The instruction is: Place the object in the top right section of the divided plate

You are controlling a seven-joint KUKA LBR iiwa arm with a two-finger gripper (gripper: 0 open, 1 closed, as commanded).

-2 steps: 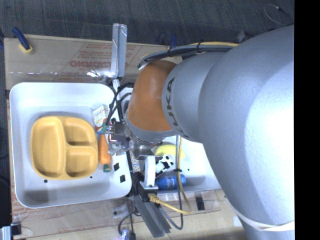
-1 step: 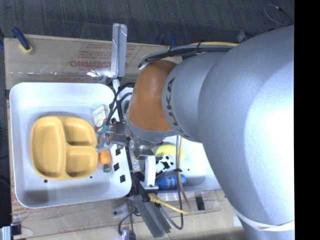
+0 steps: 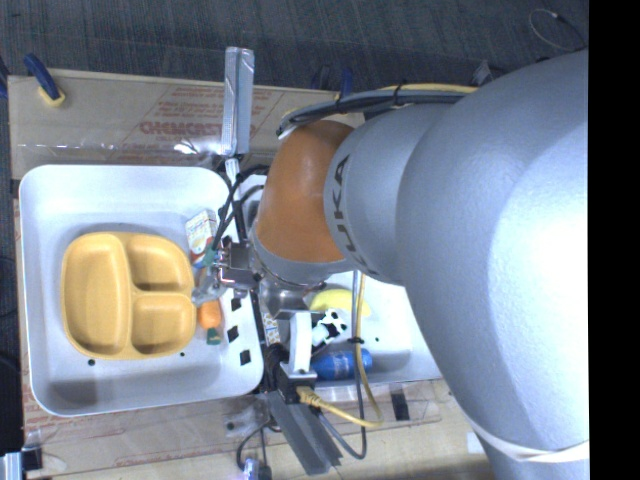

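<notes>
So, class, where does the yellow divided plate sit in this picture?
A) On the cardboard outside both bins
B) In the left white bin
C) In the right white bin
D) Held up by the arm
B: the yellow divided plate lies flat on the floor of the left white bin, left of the arm's orange band.

Divided plate (image 3: 128, 293) sits in the left bin (image 3: 50, 203), small items just off its right edge. Arm (image 3: 420, 228) hangs over the right bin (image 3: 405, 343).
</notes>
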